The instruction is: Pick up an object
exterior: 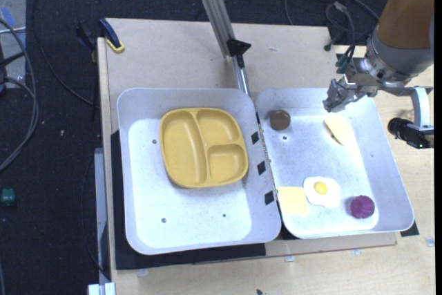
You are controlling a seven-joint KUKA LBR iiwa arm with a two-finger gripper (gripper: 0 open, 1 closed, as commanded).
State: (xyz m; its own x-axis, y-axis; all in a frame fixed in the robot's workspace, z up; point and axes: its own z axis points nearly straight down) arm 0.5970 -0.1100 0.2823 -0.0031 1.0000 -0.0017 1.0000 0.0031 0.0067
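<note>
In the right bin (387, 169) lie a brown round piece (279, 120), a pale yellow wedge (338, 128), a fried egg (322, 191), a yellow flat square (292, 200) and a purple round piece (362, 206). My gripper (336, 99) hangs over the bin's far edge, just above and to the left of the pale wedge. Nothing shows between its fingers.
The left bin (138, 211) holds a yellow divided plate (204, 146). A grey metal pole (214, 0) slants down to the seam between the bins. Cables lie on the dark floor around the bench.
</note>
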